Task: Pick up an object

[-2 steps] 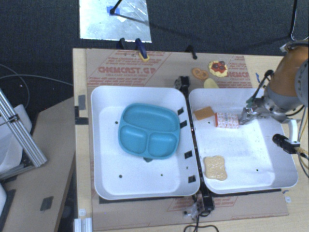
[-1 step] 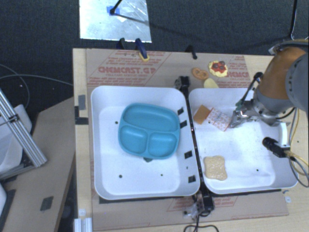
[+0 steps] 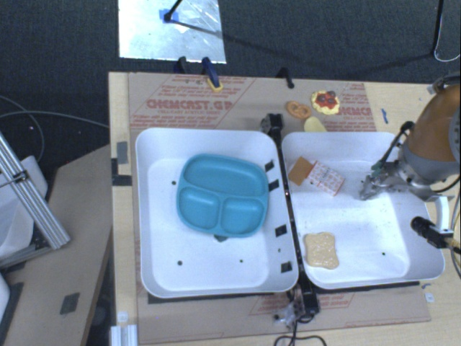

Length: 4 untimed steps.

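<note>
We are looking down at two white bins sitting side by side on a bench. The left bin (image 3: 155, 193) is holding a blue plate (image 3: 222, 194) with three little sections, lying flat in the middle of the bin.

The right bin (image 3: 360, 258) is holding three small things. A brown square (image 3: 300, 170) is lying near the upper left corner of that bin. Just beside it, touching or almost touching, a white box with red dots (image 3: 326, 179) is lying flat. Lower down, near the bottom left of the bin, a pale toast slice (image 3: 321, 250) is lying by itself, well apart from the other two.

The arm is reaching in from the right side of the frame. Its claw (image 3: 374, 184) is hanging over the right part of the right bin, near the upper edge. It is not holding anything that we can see. It is too small and blurry for us to tell how wide it is.

Above the bins, on the brown board, a red and yellow toy (image 3: 325, 101), an orange toy (image 3: 297, 109) and a pale yellow piece (image 3: 314, 125) are sitting close together.
</note>
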Available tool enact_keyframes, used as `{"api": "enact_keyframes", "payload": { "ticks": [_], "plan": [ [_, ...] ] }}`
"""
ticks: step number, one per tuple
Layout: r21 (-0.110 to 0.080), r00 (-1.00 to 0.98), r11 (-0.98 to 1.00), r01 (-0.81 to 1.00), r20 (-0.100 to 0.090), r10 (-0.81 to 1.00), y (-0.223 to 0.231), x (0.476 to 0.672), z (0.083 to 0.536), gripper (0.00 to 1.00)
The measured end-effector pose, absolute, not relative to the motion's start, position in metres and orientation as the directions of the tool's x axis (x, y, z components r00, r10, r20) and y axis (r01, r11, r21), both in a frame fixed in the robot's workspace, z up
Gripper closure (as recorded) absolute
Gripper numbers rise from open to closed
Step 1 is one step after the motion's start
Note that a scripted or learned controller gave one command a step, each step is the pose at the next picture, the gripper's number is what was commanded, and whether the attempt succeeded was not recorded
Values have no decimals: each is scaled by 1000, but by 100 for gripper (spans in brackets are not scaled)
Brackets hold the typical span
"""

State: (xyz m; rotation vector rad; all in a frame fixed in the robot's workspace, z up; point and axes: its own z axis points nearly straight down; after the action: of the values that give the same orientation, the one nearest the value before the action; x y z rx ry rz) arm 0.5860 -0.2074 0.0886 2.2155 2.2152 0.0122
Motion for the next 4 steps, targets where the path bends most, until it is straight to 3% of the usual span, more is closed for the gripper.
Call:
{"api": "enact_keyframes", "payload": {
  "ticks": [1, 2, 3, 4],
  "plan": [
    [10, -12, 12, 1000, 2, 1000, -130, 614, 147, 100],
    [0, -6, 6, 1000, 1, 1000, -100, 601, 121, 100],
    [4, -6, 6, 1000, -1, 1000, -83, 604, 84, 100],
    [11, 0, 0, 1000, -1, 1000, -92, 559, 88, 100]
  ]
}}
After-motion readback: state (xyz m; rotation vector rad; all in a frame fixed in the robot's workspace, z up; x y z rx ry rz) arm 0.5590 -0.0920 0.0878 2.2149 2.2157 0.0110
